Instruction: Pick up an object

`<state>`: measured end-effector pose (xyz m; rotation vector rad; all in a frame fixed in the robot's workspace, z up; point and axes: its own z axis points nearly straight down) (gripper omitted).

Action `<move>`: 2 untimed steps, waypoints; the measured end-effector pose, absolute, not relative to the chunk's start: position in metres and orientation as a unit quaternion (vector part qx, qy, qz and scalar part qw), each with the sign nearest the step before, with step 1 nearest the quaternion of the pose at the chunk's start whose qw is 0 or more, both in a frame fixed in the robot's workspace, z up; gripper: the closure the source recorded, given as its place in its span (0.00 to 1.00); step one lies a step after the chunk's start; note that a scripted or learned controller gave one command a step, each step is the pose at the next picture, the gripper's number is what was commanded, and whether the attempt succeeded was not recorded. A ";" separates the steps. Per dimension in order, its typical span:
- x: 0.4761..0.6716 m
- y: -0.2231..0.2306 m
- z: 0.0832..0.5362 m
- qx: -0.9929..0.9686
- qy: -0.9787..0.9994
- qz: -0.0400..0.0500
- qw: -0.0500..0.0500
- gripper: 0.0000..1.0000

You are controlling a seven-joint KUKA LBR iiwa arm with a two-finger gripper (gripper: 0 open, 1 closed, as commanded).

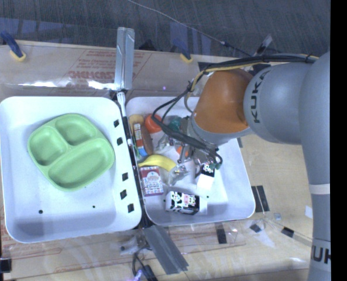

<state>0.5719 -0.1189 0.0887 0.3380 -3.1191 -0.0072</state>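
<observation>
The grey arm (290, 104) reaches in from the right and bends down over the right bin (237, 201), its orange band (220, 101) sitting above the clutter there. Below the band the gripper (192, 164) hangs low among the objects, near the middle of that bin; cables and the wrist cover much of it, so I cannot tell how it is set or whether anything is caught in it. Just to its left lies a yellow banana (158, 162), and below the banana a red-and-white packet (152, 182) rests against the bin's left wall. A small white block (205, 183) sits just right of the gripper, and a black-and-white patterned box (183, 202) lies nearer the front wall. Further back, partly under the arm, are an orange item (153, 125) and a teal one (174, 123) (too hidden to name). The left bin (21, 215) holds a green divided plate (71, 151), lying flat, well apart from the arm
</observation>
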 end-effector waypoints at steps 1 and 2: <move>0.644 -0.096 0.090 0.022 -1.000 0.002 0.001 0.00; 0.644 -0.097 0.098 0.024 -1.000 0.003 0.003 1.00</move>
